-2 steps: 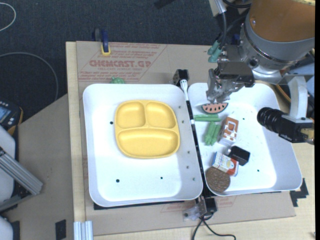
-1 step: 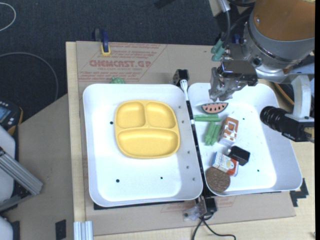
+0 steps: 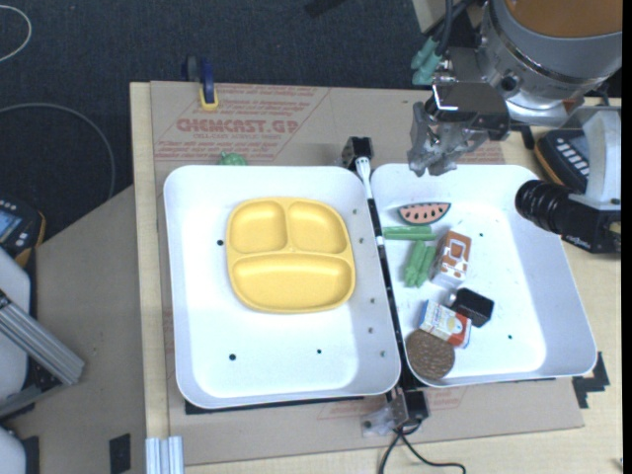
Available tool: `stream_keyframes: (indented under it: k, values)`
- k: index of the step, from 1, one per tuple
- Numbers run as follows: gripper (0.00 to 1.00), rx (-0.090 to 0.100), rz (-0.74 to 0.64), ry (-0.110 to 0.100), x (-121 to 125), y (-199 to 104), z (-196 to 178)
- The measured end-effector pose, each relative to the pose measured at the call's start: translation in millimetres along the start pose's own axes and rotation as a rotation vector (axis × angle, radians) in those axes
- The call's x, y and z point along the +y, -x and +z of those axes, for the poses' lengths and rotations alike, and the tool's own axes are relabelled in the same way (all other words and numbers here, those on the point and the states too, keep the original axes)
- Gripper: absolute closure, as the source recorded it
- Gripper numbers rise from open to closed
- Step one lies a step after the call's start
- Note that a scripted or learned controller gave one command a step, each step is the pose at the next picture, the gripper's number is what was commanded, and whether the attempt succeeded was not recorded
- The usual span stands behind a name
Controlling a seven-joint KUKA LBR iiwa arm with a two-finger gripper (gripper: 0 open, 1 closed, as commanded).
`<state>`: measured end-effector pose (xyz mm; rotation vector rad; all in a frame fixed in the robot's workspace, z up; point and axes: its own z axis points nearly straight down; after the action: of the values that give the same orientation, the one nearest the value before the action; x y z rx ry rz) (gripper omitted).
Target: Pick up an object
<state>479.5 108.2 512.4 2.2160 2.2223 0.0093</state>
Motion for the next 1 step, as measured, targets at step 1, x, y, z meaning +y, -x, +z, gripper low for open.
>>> stream_keyframes:
  k: [1]
  values:
    - [1.0,-0.003,0.003,-0.011,-0.7,-0.1,19.7]
